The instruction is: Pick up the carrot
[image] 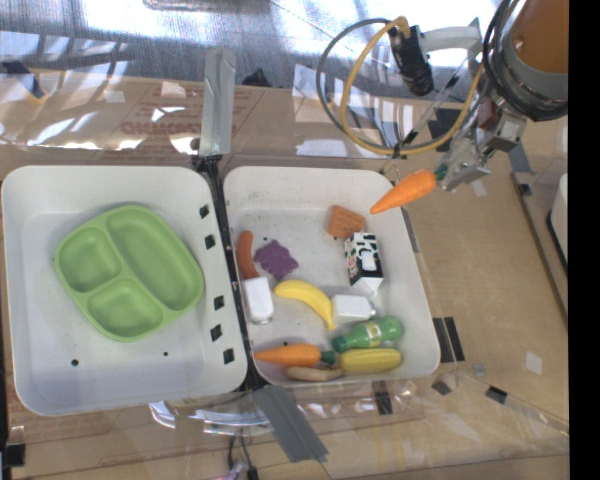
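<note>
Carrot (404,190) clamped at its leafy end in claw (460,173), above right bin's (412,258) far-right rim.

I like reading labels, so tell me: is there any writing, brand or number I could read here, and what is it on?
Cardboard sheet behind the bins: reddish printing, too blurred to read.
Black-and-white carton in the right bin: pattern, no legible words.
Green bottle: nothing readable.
So no text can be read.
</note>
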